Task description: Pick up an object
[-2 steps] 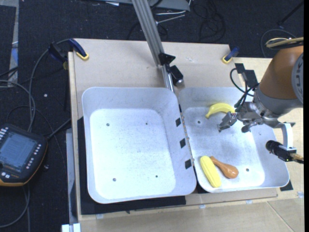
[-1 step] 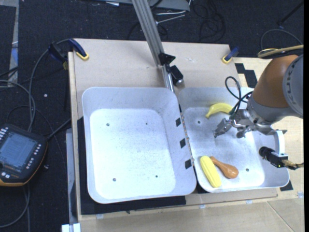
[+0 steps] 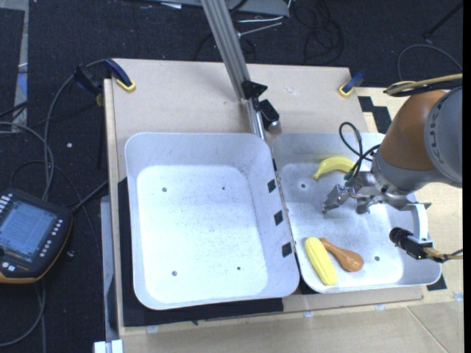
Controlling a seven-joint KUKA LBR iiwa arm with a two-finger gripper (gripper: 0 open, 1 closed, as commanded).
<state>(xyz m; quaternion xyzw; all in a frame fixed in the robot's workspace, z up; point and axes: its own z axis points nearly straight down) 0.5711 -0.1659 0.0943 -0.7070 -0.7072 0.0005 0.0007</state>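
**Gripper low over the right bin, three items on its floor**

We take the right bin [image 3: 412,276] as our landmark, and we start at its near edge. Close to that front rim lies a yellow corn cob [image 3: 321,260], short and stubby, with faint rows of kernels along its length; it points from the rim toward the middle of the bin. Touching its side is an orange-brown piece [image 3: 344,257] with a narrow neck and a rounder bulb, shaped like a drumstick or a small gourd; we cannot tell which. The two lie in a shallow V, meeting at the ends farther from the rim.

Farther in, near the middle of the right bin, we see the gripper [image 3: 341,199]. Its metal fingers [image 3: 332,201] point toward the wall shared with the left bin, and nothing sits between them; whether they are spread or pressed together we cannot tell at this size. The grey arm with its orange band enters over the bin's outer side.

Beyond the gripper, near the far wall of the right bin, lies a yellow banana [image 3: 333,167], curved and smooth, apart from the fingers.

Across the shared wall sits the left bin [image 3: 140,160], white with fine speckling. Behind both bins a slanted metal rail [image 3: 224,31] rises over the bench.
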